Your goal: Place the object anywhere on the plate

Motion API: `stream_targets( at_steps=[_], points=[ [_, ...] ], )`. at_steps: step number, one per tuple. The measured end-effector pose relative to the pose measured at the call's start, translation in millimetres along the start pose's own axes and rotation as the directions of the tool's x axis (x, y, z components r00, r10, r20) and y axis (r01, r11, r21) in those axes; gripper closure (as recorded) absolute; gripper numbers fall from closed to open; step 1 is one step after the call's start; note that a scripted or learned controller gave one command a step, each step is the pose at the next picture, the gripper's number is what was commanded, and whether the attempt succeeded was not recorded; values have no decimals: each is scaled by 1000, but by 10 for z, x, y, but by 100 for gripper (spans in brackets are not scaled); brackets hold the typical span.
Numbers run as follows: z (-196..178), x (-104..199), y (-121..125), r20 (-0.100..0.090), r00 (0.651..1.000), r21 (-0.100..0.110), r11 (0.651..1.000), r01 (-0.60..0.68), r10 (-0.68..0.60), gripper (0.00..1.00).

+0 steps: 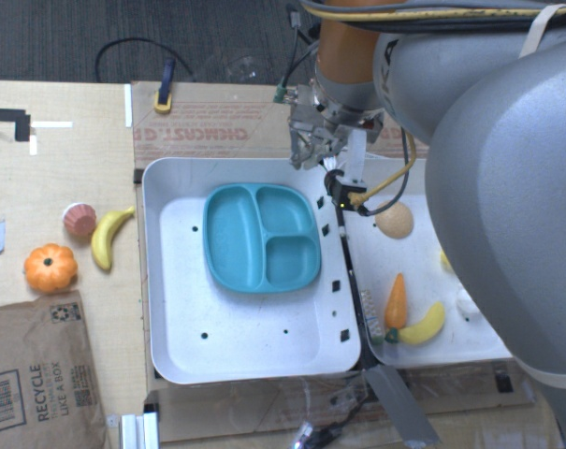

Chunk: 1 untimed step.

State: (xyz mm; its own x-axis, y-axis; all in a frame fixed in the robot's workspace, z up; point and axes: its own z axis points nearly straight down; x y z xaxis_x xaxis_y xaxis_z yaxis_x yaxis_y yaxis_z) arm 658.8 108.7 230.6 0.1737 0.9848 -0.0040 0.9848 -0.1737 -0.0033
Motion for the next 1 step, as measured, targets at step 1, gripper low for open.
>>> stream_targets(
  at_steps=[1],
  points=[
    [-183, -673, -32, -1, 982, -2, 982, 188, -188, 100]
  ],
)
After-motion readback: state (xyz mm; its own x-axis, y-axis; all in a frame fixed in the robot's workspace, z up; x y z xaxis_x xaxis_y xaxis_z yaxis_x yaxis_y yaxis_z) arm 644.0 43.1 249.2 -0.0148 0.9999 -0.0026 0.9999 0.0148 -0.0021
